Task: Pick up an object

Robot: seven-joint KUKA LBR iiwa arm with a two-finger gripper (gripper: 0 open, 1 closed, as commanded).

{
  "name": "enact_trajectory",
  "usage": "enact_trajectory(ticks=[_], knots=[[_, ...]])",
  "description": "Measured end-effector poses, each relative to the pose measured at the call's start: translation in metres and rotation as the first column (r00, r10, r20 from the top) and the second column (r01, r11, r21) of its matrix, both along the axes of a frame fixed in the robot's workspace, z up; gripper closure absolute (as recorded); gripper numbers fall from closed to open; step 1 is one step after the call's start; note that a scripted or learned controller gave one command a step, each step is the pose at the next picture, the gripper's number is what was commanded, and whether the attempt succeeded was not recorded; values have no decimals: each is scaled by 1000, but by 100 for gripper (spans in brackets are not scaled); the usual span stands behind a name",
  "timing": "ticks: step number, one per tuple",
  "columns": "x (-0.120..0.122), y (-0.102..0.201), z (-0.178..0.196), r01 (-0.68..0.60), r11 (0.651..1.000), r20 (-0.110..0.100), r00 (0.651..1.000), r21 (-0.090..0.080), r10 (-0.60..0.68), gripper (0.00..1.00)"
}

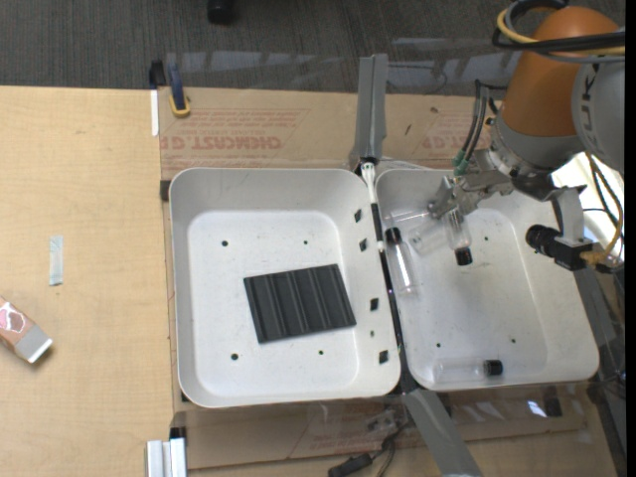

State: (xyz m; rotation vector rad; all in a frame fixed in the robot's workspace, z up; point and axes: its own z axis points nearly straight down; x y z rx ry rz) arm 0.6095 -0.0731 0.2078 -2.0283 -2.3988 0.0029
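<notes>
We see the bench (79, 197) carrying two shallow white bins side by side. The left bin (199, 366) holds a dark ribbed mat (299, 302), lying flat a little right of its centre and turned slightly off square. On the bare bench to the left lie a small pale strip (56, 260) and, well apart from it near the edge, a pink-and-white object (20, 332). An orange-and-blue clamp (178, 99) sits at the back edge, and flattened cardboard (258, 137) lies behind the bins.

In the right bin (556, 336) we make out a clear, slender tube (400, 264) lying along the wall shared with the left bin, and a small dark piece (491, 368) near the front wall. Nothing stands between these and the arm.

The gripper (457, 229) hangs over the back half of the right bin, the tube to its left and close by but apart from it. The mat lies well away in the other bin. We cannot tell how far the fingers are open; we see nothing held between them.
</notes>
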Motion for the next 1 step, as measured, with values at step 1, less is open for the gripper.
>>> enact_trajectory(ticks=[1], knots=[[49, 36, 8, -56, 998, 0, 998, -1, 56, 100]])
